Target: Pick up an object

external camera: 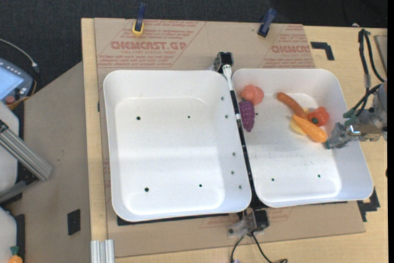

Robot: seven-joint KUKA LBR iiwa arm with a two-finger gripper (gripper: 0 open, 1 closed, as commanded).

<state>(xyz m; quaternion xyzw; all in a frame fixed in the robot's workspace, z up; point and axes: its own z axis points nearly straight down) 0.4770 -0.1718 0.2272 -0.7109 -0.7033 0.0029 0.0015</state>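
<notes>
Here's the grey two-finger gripper reaching in from the right, low over the right-hand shallow white plastic bin, right at that bin's right wall. It's parked just beside a little cluster of toy food: a yellow banana-like piece, an orange wedge lying against it, and a small red tomato-shaped piece just behind. A long orange carrot-shaped piece slants up-left from them. Over by the divider sit a round pink piece and a knobbly purple piece, well apart from the action. The left-hand white bin sits beside it.

Nothing lifted yet, by the look of it: every piece lies on the bin floor. The gripper's tip is small and blurred here, so I cannot tell whether it is spread or closed, though nothing appears between it. The grasp and the lift are both left to do.
</notes>
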